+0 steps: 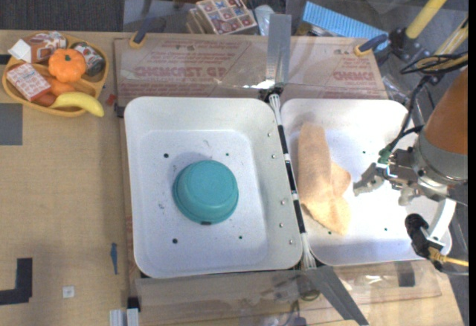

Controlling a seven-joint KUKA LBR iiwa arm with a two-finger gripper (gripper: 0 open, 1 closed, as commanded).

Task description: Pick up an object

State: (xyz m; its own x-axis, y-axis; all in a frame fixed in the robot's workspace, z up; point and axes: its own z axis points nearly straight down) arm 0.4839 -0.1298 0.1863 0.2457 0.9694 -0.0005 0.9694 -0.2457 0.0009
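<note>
hovering over right bin (387, 112), gripper (383, 181) beside tan cloth (323, 179), not touching; finger state: cannot tell. positioned likely for approach. teal bowl (206, 191) inverted in left bin (141, 168).

I see a teal bowl (206, 191) upside down in the left bin (145, 138). A tan cloth (321, 177) lies in the right bin (372, 112), gripper (387, 181) just beside it.
</note>
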